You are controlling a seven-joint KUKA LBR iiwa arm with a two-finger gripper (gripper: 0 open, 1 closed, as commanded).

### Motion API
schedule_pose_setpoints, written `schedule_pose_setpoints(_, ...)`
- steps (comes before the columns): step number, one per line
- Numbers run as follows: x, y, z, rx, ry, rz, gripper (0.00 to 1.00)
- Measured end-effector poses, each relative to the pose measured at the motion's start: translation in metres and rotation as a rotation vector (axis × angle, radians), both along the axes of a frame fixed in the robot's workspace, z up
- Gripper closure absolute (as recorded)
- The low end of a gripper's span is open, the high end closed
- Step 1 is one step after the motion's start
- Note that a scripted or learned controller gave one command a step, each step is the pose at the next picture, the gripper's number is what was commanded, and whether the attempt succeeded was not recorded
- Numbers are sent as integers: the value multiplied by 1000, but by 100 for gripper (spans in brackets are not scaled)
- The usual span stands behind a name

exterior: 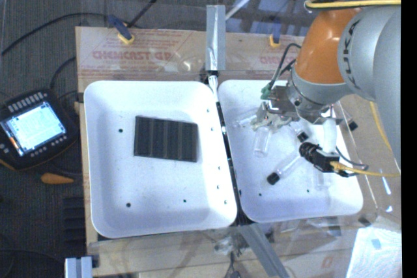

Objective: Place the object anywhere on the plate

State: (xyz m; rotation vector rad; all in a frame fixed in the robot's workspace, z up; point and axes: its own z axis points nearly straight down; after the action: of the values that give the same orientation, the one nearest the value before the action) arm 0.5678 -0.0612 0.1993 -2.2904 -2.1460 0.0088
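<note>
Gripper (266,122) over right bin (251,198), grip state unclear. Risk: clear objects (287,166) at 5 o'clock slip; plate (165,139) sits at 9 o'clock.

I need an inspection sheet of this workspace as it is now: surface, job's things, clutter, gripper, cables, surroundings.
Surface: two white bins, left bin and right bin, side by side on the bench.
Job's things: dark ribbed plate flat in the left bin; clear tube with black cap lying in the right bin.
Clutter: nothing seen.
Gripper: gripper low above the right bin, holding nothing visible.
Cables: yellow cable by the wrist.
Surroundings: lit handheld pendant on the floor at left.
</note>
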Motion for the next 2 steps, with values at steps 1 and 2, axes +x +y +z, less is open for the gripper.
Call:
schedule_pose_setpoints(1, 3, 77, -18, 2, 2, 171, 100)
schedule_pose_setpoints(2, -85, 140, -18, 2, 2, 240, 100)
